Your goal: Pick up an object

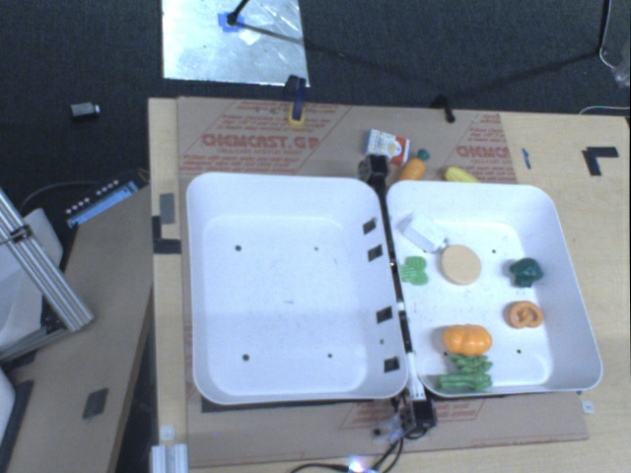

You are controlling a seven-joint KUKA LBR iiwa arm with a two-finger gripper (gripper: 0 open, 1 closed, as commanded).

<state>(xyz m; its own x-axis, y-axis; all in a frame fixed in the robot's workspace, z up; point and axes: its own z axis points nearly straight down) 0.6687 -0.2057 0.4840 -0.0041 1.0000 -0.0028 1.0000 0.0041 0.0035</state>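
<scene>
Currently 6 objects sit in right bin [567, 294]: disc [460, 264], pumpkin [466, 339], dark green piece [525, 271], donut [525, 314], 2 more greens. Left bin [286, 294] lies beside it. Jaw state: cannot tell. Arm enters from right, so dark green piece is likely nearest.

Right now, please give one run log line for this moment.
stage: before pick | right bin: pumpkin, disc, broccoli | held: nothing seen

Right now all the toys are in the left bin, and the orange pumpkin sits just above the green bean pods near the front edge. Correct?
Not quite: the toys are in the right bin, not the left bin. The rest holds. The camera view shows the orange pumpkin just above the green bean pods near the front edge.
</scene>
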